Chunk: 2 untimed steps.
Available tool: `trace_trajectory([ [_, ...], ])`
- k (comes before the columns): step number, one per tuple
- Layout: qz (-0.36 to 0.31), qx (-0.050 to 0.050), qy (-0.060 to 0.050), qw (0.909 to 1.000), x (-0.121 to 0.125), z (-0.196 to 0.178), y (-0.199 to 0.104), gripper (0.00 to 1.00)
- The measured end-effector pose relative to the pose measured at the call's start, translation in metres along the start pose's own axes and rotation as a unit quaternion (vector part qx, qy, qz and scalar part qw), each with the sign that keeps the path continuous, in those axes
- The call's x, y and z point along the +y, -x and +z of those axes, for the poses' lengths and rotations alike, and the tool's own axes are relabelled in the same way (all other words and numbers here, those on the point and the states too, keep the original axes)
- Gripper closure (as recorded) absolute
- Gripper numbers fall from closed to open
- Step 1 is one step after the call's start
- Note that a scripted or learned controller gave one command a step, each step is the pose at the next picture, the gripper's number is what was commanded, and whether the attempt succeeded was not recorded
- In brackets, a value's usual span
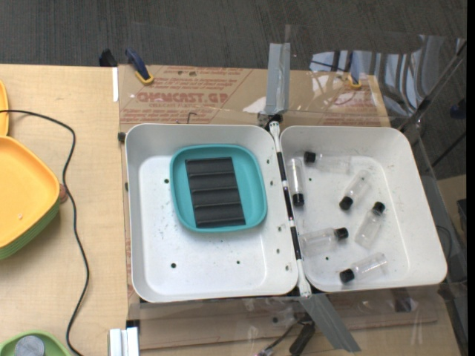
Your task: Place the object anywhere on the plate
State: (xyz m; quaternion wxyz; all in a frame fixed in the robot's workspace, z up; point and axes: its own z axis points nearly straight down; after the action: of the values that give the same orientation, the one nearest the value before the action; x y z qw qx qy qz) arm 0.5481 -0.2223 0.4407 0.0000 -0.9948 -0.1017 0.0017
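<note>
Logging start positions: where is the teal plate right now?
In the camera view, the teal plate lies in the left bin, toward its upper middle, beside the divider separating it from the vials bin.

We see the left bin (148,265) with a teal plate (256,191) toward its back, leaving bare white floor in front of the plate and along both sides, and open room above it. In the right bin (415,199), six clear vials (356,188) with black caps lie scattered, with small bare gaps between them. The raised rims meet at a middle divider (286,199) that stands between the bins.
</note>
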Motion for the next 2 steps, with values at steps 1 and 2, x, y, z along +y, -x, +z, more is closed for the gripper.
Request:
trace_trajectory([
  [1, -0.001, -0.001, 0.0, 1.0, 0.003, 0.001, -0.016, 0.0],
  [2, 0.0, -0.001, 0.0, 1.0, 0.007, 0.001, -0.038, 0.0],
])
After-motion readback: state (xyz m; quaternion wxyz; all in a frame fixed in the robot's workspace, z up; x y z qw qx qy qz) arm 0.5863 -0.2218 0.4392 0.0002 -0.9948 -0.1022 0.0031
